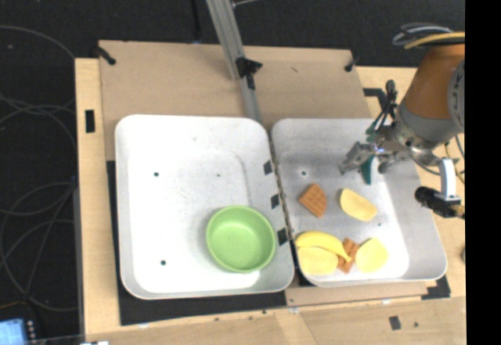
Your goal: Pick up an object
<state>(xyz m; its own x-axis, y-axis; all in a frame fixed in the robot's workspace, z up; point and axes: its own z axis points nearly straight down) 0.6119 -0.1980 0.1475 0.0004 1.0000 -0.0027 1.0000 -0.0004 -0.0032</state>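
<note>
My gripper [359, 165] hangs over the upper right part of the right bin [313, 140], fingers spread open with nothing between them. Just below it lies a yellow wedge-shaped piece [358, 205]. Left of that piece is a small orange waffle-like square [313, 199]. Along the bin's front edge sit a yellow banana-like piece [316, 250], a small orange piece [348, 250] and another yellow piece [373, 255], crowded together.
A green bowl [240, 238] stands in the front right corner of the left bin [172, 156]. A slanted grey metal pole [227, 30] rises from behind the bins. The arm's orange band [434, 85] is at the right edge.
</note>
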